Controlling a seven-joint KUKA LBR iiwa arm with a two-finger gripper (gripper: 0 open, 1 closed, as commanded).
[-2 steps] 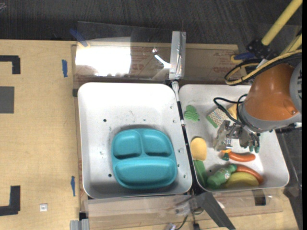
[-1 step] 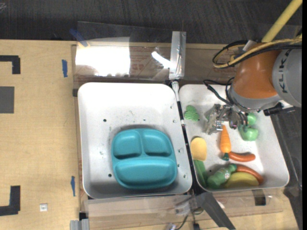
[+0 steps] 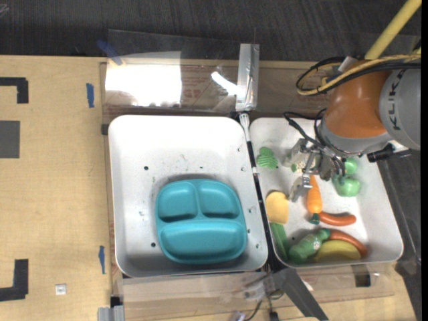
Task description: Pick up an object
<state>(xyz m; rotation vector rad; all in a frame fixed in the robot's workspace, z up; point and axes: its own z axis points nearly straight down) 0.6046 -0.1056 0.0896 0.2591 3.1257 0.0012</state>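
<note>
Two white bins [image 3: 127,179] sit on a tan bench [image 3: 53,179], dark floor [image 3: 200,5] behind. The gripper [image 3: 306,179] hangs over the right bin's toy food; its state cannot be told.

Toy foods [image 3: 314,202] jumbled in right bin [image 3: 391,243]

Lay mostly bare across the left bin [image 3: 127,146], save for a teal tray [image 3: 199,221] filling its near middle. Left open strips along that bin's far and left walls. Crowded the right bin [image 3: 391,236] with toy food: a carrot [image 3: 313,200], a yellow piece [image 3: 277,206], a banana [image 3: 339,249] and greens packed close along the near wall. Hung over the right bin's far part as arm [image 3: 364,109] and gripper [image 3: 309,172], blocking it.
</note>
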